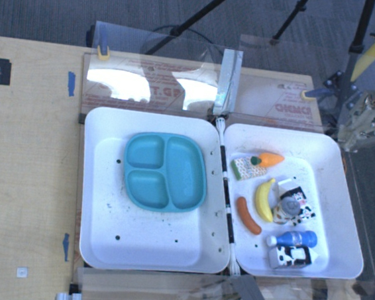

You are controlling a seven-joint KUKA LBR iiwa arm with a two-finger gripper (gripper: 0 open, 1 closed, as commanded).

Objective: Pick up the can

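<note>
**Can lies in right bin; gripper off the upper-right corner**

Desk (pixel 17 181): pale wood-grain board, flat, with black square marks along the left edge and blue tape tabs.

Left bin (pixel 98 236): shallow white plastic, rounded corners, speckled floor. It holds a teal plate (pixel 165 171), smooth and glossy, rounded-rectangular, divided into three wells.

Right bin (pixel 340 215): same white plastic, touching the left bin along the centre seam.

Can (pixel 291 205): centre-right of the right bin. Short cylinder, dull grey round top facing up, black-and-white blotched wrap around it. It touches a banana (pixel 263 199) on its left, which is yellow, curved and matte.

Other items there:
- carrot (pixel 268 160), orange and tapered, upper middle
- sausage (pixel 248 215), red-brown, glossy, slanted, left of the banana
- bottle (pixel 295 239), blue with a white cap, lying on its side below the can
- carton (pixel 291 256), boxy with a cow print, just below the bottle

Gripper (pixel 366 128): pale metallic hardware with cables at the upper right of the frame, outside the right bin's far corner and well apart from the can. Whether it is spread or closed cannot be told. It holds nothing visible.
</note>
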